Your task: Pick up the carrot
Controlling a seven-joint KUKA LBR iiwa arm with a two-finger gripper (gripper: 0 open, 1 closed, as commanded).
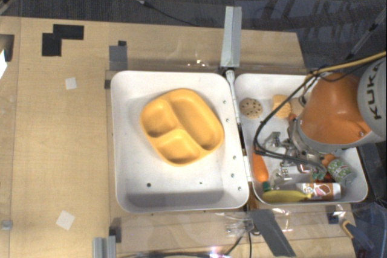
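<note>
Right bin (pixel 361 193): carrot (pixel 260 169) against left wall

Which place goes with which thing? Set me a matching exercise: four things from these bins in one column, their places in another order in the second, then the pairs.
Things
1. yellow divided plate
2. carrot
3. cookie
4. banana

Places
A. right bin, along its front edge
B. left bin, near its middle
C. right bin, by the wall next to the left bin
D. right bin, near its back left corner

Pairs: 1-B, 2-C, 3-D, 4-A
</note>
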